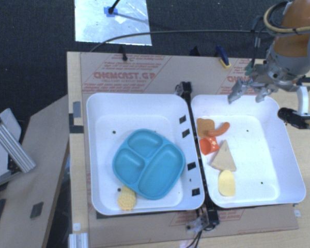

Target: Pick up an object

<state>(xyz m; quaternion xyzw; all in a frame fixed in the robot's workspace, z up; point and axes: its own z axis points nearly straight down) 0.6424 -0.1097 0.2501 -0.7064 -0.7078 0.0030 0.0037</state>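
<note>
My gripper (pixel 247 94) hangs above the far rim of the right bin (pixel 292 154), its two fingers spread apart with nothing between them. Below it in that bin lie a brown toast piece (pixel 204 124), an orange sausage (pixel 218 129), a red-orange piece (pixel 208 145), a tan wedge (pixel 224 157) and a pale yellow oval (pixel 227 183). All of these sit along the bin's left side, in front of and to the left of the gripper.
The left bin (pixel 101 133) holds a blue divided plate (pixel 148 163) and a yellow corn piece (pixel 126 198) near its front. A black divider (pixel 192 143) runs between the bins. A foil sheet (pixel 112 13) lies beyond the bench.
</note>
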